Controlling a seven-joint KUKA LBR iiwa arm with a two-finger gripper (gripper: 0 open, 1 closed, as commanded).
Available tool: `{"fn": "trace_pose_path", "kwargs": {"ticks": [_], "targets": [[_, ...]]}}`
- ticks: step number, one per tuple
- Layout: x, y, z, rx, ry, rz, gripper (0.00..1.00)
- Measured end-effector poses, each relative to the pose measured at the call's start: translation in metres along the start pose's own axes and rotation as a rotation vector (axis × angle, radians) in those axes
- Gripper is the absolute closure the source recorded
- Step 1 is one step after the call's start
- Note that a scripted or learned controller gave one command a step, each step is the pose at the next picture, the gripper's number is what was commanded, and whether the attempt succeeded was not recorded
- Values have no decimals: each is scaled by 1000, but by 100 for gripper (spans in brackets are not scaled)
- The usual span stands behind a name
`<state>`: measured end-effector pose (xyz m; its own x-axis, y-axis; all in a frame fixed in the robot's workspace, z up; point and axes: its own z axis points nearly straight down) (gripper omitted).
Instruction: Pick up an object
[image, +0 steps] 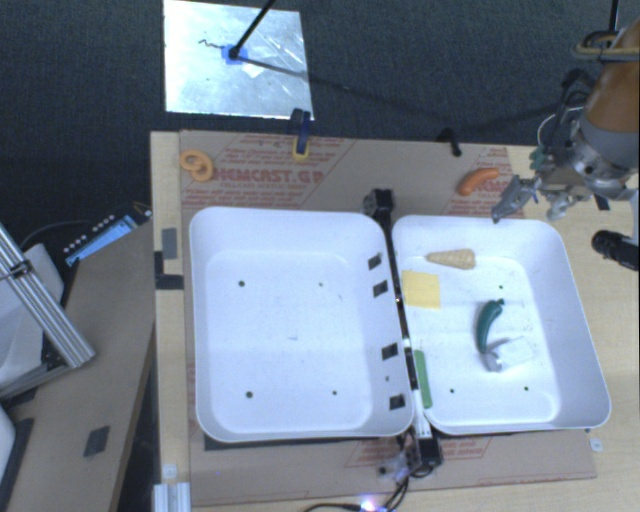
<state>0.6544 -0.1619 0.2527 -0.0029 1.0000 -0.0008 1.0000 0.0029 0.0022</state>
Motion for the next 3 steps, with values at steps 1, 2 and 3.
{"fn": "trace_pose_path", "kwargs": {"ticks": [1, 2, 3], "targets": [[93, 8, 72, 5, 4, -9, 0], [192, 15, 67, -1, 4, -11, 0], [255, 0, 68, 2, 3, -7, 0]]}}
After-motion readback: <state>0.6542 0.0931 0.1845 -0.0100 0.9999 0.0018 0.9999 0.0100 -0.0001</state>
